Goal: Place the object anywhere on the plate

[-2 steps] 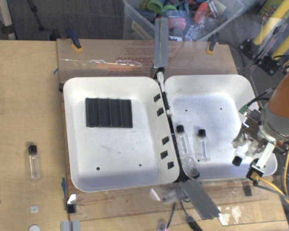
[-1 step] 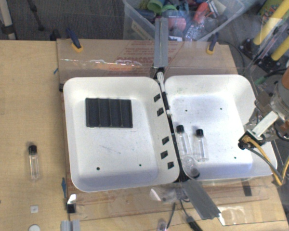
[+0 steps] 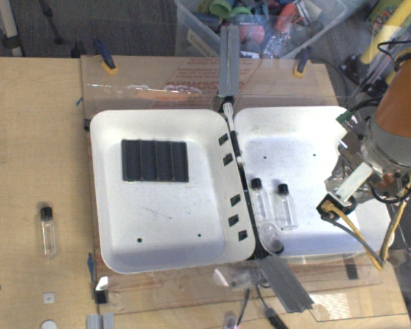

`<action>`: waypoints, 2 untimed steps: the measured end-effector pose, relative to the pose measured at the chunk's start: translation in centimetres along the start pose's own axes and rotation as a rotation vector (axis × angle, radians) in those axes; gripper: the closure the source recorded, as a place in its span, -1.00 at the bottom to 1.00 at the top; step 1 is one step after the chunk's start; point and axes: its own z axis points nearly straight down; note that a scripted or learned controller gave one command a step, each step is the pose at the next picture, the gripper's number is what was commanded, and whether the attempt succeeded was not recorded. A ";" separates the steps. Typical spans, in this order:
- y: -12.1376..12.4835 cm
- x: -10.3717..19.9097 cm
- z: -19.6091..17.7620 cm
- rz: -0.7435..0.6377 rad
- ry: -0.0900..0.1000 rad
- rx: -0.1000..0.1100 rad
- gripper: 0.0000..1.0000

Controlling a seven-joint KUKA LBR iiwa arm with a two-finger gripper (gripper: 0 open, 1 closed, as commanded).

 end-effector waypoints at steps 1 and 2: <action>-5.0 3.6 0.0 0.031 0.000 -0.001 1.00; -15.3 9.7 -0.2 -0.014 0.002 -0.003 1.00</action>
